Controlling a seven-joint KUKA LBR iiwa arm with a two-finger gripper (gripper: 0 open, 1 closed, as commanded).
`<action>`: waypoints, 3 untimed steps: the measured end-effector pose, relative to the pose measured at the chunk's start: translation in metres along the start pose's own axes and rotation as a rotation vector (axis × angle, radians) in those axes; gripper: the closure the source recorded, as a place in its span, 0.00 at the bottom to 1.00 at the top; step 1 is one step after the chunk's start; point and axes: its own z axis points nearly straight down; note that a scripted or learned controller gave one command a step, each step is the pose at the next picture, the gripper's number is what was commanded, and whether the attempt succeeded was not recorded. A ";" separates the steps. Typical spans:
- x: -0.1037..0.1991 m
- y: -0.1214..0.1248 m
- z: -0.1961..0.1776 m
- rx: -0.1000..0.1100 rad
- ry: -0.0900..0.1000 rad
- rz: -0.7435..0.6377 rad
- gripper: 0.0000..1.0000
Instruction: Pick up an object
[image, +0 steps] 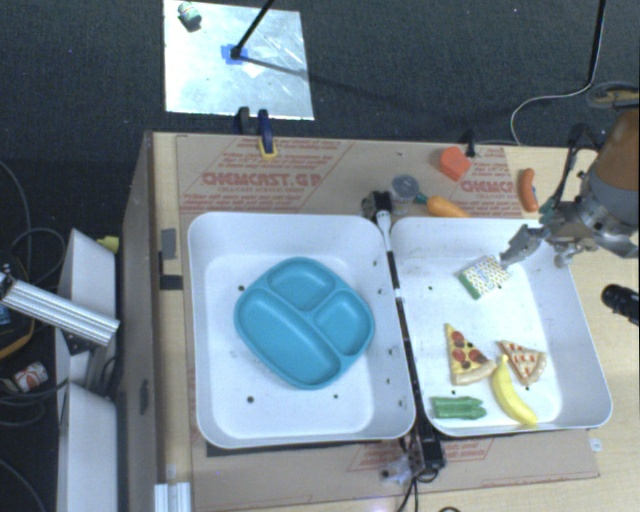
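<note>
Sponge (485, 277), the small green-and-white speckled block, lies flat on the floor of the right bin (580, 330) towards its far end, and it looks like the target, because the hand (522, 247) sits just beside its upper right corner, low over the bin. Whether the hand's tips are apart or together I cannot tell; the grey metal blurs into the white plastic, and nothing is visibly pinched, so the pick is not yet done. What's left, by my reading: close on something, lift it clear, and hold it. Nearer the front of the same bin wait the other candidates, all untouched: a toy pizza slice (465, 355), a second, smaller pizza slice (524, 361) just beside it, a yellow banana (513, 396) curving under them, and a green toy vegetable (458, 407) along the front wall. Across the divider, the left bin (220, 300) holds a blue divided plate (303, 321), well apart from the action. Beyond the bins, on the cardboard sheet covering the counter (330, 180), sit an orange block (453, 163), a toy carrot (444, 208) and a toy hot dog (527, 189). Writing now: the cardboard carries red print reading "CHEMCAST" followed by what looks like "GP", repeated at the right but cut off by the toys, and more red lettering peeks out below the bins, too small to read.
</note>
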 end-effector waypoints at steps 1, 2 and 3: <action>0.047 -0.036 0.099 0.003 0.001 -0.001 0.00; 0.081 -0.061 0.126 0.001 0.001 0.000 0.00; 0.068 -0.083 0.135 0.001 0.000 0.002 0.00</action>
